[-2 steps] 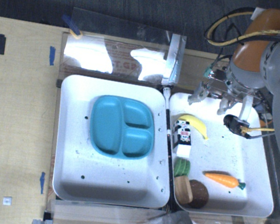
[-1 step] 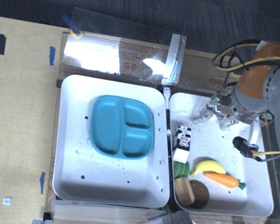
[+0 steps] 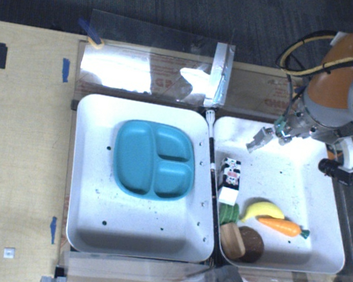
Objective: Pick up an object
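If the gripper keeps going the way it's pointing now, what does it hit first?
The gripper points down and toward the camera view's left, over the back of the right bin. Going straight on, it would probably meet the bin's bare white floor before the divider wall. The black-and-white carton lies nearer the camera, likely off that line; depth is unclear.

No words, brands or numbers can be read. The small carton (image 3: 231, 173) at the left edge of the right-hand bin (image 3: 335, 220) carries black-and-white print — too small and blurred to make out.

One fixed camera looks down at a slant on both bins (image 3: 86, 176); seemingly from moderate height.
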`<state>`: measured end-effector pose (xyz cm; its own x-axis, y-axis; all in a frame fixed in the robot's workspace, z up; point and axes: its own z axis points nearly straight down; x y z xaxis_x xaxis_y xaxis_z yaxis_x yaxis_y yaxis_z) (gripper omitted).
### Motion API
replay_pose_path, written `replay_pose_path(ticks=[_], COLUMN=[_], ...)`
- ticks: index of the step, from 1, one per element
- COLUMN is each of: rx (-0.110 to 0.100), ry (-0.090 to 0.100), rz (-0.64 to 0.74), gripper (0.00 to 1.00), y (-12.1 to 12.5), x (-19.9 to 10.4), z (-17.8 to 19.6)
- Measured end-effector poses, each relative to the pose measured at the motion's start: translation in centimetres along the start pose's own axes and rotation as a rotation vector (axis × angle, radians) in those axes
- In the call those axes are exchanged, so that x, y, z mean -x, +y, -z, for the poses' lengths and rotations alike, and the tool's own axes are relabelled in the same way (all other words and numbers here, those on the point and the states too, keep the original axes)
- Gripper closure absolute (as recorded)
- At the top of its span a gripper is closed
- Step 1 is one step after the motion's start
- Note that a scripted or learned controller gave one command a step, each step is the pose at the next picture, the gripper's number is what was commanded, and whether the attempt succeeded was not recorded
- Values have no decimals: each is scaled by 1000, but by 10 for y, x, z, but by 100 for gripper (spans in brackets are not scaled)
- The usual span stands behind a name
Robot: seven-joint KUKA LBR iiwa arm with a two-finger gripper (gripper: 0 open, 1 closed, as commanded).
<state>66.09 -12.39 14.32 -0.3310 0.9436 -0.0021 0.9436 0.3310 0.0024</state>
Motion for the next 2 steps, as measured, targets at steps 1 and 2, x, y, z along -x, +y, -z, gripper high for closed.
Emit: replay_pose_path(ticks=[1,2], rx=[-2,1], ry=[2,0], rz=[-260,264], gripper=[0,0], y=[-21,-3], x=[2,-31], z=[-58,-15])
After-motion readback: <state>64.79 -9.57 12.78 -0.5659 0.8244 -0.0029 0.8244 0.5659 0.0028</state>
